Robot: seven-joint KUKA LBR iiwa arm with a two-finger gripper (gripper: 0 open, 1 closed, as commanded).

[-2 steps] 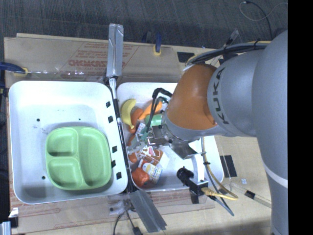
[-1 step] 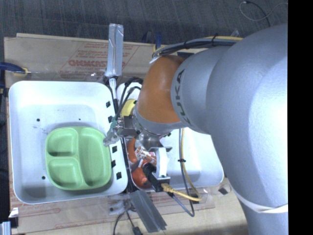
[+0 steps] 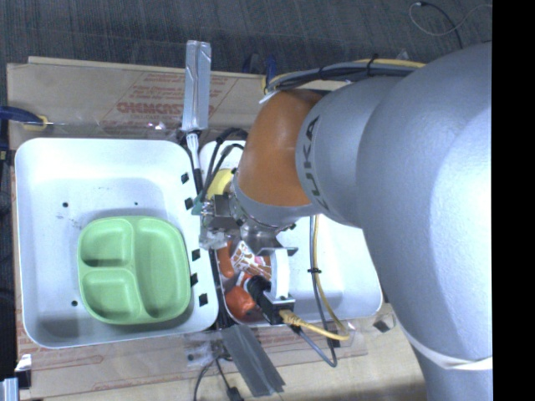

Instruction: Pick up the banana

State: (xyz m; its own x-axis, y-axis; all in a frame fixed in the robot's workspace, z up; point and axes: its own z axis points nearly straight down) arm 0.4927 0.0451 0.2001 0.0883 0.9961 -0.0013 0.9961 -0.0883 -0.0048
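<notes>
The grey arm [image 3: 401, 182] reaches in from the right, its orange band bent down over the right bin [image 3: 355, 278], wrist low at that bin's left side. The gripper [image 3: 242, 253] is buried in clutter; whether its fingers are spread cannot be told. The banana [image 3: 221, 181] peeks out at the bin's far left corner. A green tray [image 3: 134, 268] sits in the left bin [image 3: 50, 182].

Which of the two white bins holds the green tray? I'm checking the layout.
The left bin: the green tray with three sections lies in it. The right bin sits under the arm, with orange and red items.

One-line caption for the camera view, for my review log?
KUKA arm reaches over the right bin; banana partly visible beneath it; green divided tray sits in left bin.
</notes>
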